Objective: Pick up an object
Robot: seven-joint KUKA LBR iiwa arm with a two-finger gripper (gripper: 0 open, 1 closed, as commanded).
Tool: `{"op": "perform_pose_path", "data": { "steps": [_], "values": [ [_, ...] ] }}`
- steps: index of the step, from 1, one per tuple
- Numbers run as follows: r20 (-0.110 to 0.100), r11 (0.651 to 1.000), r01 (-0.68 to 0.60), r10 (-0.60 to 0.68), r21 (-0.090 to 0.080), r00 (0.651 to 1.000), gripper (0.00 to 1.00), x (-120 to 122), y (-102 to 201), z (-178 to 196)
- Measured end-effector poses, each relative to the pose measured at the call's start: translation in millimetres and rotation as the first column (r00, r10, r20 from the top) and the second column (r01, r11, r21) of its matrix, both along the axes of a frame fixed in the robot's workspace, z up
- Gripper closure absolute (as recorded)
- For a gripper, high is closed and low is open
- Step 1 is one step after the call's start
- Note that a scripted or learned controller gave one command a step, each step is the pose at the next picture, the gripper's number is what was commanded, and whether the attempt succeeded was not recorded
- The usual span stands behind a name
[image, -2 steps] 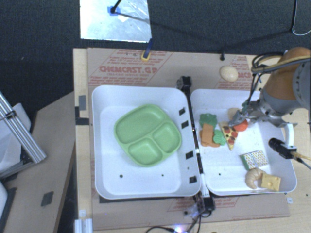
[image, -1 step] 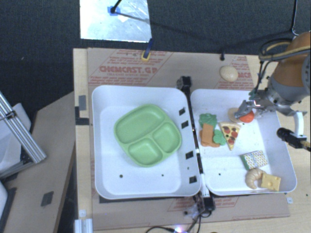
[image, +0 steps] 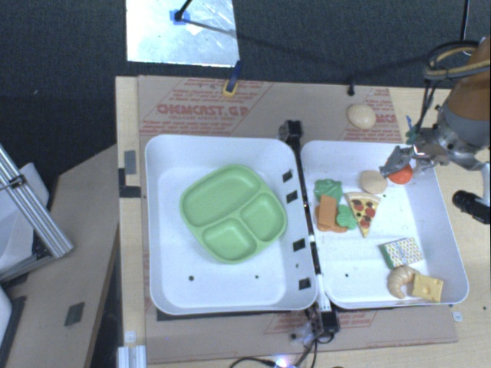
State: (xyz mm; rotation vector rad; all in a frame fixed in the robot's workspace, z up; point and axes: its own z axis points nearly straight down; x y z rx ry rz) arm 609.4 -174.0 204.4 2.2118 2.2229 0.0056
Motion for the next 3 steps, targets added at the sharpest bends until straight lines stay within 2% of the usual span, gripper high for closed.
{"op": "perform_pose_path", "data": {
  "steps": [1, 2, 3],
  "values": [
    [-0.002, 1.000, 0.000, 0.000, 0.001, 1.000, 1.00, 1, 0, 22],
    [-0.001, 1.000, -0.005, 0.005, 0.003, 1.000, 1.00, 22, 50, 29],
    [-0.002, 1.000, -0.005, 0.005, 0.003, 1.000, 1.00, 33, 98, 35]
  ]
}}
